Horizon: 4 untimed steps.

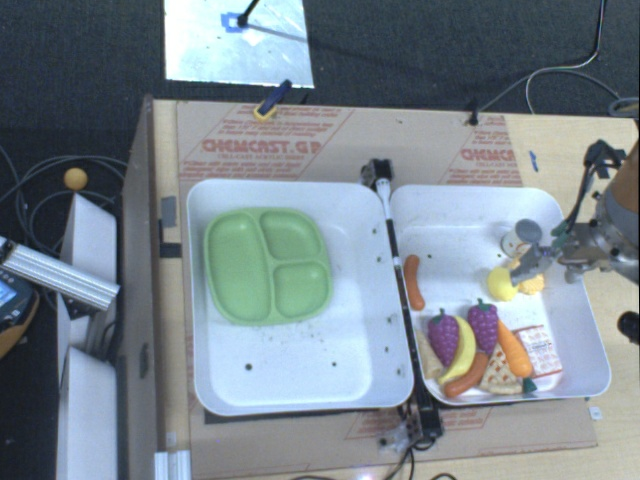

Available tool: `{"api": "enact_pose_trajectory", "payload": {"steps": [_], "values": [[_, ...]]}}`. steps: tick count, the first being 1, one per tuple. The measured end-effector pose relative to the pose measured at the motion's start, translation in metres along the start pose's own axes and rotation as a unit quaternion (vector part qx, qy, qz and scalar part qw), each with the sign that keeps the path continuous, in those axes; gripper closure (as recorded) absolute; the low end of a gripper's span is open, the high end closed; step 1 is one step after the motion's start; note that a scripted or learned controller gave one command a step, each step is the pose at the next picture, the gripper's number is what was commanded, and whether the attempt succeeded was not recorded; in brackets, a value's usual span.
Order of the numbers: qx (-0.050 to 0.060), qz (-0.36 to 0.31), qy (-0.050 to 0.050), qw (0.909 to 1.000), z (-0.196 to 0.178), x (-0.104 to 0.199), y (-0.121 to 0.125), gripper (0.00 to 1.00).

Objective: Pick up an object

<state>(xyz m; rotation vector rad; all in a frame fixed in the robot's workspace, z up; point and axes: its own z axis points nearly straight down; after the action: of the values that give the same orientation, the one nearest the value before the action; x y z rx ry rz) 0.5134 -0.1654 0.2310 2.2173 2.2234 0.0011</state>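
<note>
The tool [530, 268] hangs over a small, round yellow lemon [501, 285]; its grip state is unclear.

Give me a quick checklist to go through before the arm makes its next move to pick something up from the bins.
1. Pincer over the right bin: ok, it sits above the yellow lemon-like toy.
2. Toy between its tips: cannot tell; the pincer's body hides the contact.
3. Space around that toy: ok, the hot dog and the purple grapes lie apart from it.
4. Other targets in reach: ok, banana and carrot are piled at the near edge.
5. Green divided plate in the left bin: ok, away from the arm.
</note>
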Motion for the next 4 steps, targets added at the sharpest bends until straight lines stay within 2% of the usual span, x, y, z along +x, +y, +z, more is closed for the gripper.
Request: {"api": "enact_pose_trajectory", "payload": {"steps": [1, 2, 3, 4], "values": [[0.002, 0.001, 0.001, 1.0, 0.115, -0.014, 0.027, 0.0], [-0.006, -0.001, -0.001, 1.0, 0.141, -0.025, 0.077, 0.0], [-0.007, -0.002, -0.002, 1.0, 0.13, -0.026, 0.078, 1.0], [-0.007, -0.002, -0.002, 1.0, 0.13, -0.026, 0.078, 0.0]]}}
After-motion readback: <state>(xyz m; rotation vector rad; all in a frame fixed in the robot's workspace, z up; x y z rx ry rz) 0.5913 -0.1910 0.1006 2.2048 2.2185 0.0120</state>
